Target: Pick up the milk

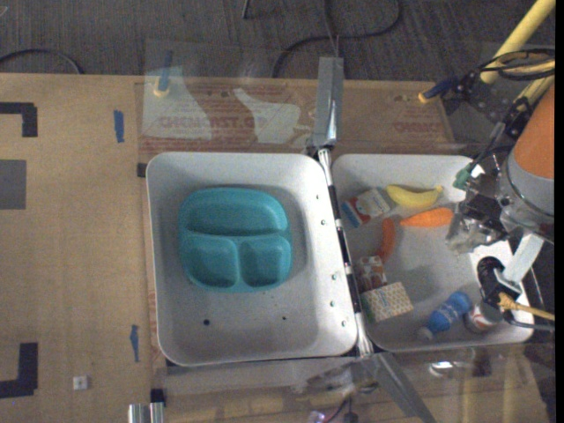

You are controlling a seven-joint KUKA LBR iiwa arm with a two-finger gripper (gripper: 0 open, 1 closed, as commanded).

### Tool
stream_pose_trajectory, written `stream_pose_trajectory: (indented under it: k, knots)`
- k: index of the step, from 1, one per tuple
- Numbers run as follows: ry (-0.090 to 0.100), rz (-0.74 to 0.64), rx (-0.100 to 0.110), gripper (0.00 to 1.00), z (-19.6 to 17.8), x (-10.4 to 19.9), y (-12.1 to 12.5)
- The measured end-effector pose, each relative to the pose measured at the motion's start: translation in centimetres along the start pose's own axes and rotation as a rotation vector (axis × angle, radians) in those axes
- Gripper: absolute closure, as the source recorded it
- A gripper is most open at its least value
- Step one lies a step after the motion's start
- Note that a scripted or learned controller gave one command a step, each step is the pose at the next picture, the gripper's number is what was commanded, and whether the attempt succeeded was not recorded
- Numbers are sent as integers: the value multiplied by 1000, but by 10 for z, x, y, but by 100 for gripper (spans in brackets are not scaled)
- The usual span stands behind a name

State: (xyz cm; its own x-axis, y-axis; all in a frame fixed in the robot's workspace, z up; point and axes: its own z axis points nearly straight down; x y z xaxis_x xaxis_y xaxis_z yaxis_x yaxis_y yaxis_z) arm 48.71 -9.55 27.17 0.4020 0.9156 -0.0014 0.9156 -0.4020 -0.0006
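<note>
The milk (371,204) is a small white carton with red and blue print, lying near the back left corner of the right bin (414,335). My gripper (469,229) hangs over the right side of that bin, well to the right of the milk. Between them lie a yellow banana (414,196) and an orange carrot (427,219). Nothing shows in the gripper's grasp.
The left bin (167,263) holds a teal divided tray (234,238). The right bin also holds a second orange piece (386,236), a small red-and-white box (372,271), a tan box (386,301), a blue bottle (445,314) and a can (480,318).
</note>
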Motion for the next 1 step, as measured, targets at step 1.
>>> stream_pose_trajectory:
  k: [1]
  knots:
    - [0, -192, -2, 100, -13, -46, 12]
